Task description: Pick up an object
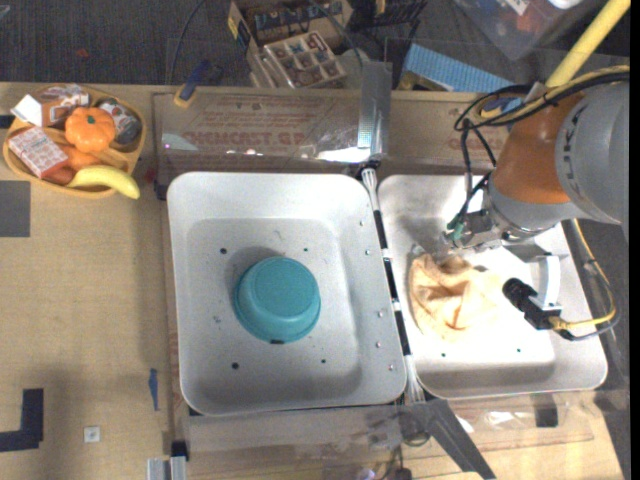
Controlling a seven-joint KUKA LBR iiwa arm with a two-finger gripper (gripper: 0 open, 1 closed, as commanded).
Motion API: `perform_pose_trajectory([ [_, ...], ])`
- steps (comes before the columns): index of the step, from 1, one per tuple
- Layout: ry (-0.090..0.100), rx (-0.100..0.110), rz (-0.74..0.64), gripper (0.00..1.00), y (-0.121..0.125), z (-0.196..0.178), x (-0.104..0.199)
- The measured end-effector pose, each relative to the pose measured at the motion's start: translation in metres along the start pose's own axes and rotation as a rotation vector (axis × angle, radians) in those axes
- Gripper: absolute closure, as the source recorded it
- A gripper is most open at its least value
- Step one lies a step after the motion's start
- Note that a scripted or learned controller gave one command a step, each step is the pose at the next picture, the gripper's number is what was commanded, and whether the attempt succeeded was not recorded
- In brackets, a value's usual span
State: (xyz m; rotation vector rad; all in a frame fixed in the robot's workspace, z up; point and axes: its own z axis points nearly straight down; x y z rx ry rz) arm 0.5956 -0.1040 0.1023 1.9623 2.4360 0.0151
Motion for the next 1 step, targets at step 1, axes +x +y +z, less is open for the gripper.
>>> perform_pose_trajectory([
  [1, 0.0, 0.0, 0.0, 0.0, 0.0, 0.0, 0.0002],
])
